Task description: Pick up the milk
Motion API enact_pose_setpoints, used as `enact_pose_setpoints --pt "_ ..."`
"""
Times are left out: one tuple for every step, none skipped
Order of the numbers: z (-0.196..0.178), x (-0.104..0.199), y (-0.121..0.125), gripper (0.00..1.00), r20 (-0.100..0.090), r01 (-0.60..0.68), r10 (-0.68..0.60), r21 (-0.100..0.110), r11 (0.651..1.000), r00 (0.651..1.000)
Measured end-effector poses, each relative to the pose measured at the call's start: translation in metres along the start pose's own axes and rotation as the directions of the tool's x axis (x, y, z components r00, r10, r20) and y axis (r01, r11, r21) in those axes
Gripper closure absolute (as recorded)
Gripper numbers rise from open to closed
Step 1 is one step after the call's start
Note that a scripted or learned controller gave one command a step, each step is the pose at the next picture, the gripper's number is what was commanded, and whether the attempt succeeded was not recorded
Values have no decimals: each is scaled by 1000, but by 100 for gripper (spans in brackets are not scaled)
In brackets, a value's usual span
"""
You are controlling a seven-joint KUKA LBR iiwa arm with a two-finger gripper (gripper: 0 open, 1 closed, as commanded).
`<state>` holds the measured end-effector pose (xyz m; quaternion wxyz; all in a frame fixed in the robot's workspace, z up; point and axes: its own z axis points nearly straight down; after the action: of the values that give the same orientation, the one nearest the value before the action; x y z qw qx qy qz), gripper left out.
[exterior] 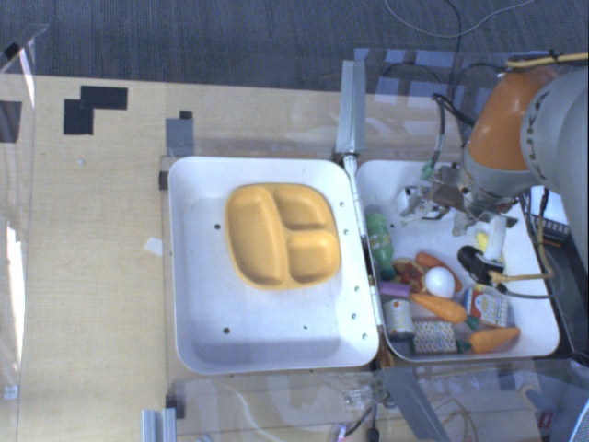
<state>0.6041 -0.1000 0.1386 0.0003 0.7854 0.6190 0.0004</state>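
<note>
At the near edge of the right bin [543, 334] the milk [490, 308] lies among toy food beside a carrot [494, 340], while the hand [440, 199] hangs above the bin's far part, whether open or closed I cannot tell.

We are looking at a robotics lab test bench.

We are seeing a pale wooden bench [83, 274] sitting on grey carpet [230, 17], with two white bins [198, 339] lying side by side between metal brackets [350, 99]. A grey and orange arm [515, 127] is reaching in over the right bin, and loose cables [433, 7] are trailing across the floor behind it. Black tape marks [92, 107] are sticking to the bench top, and a clear panel [23, 155] is standing along the left edge. A yellow tray [281, 233] and toy food [442, 307] are lying in the bins as test props.
</note>
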Motion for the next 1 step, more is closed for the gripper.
enact_pose_setpoints --pt "46 -23 -4 0 0 -92 92 -2 996 996"
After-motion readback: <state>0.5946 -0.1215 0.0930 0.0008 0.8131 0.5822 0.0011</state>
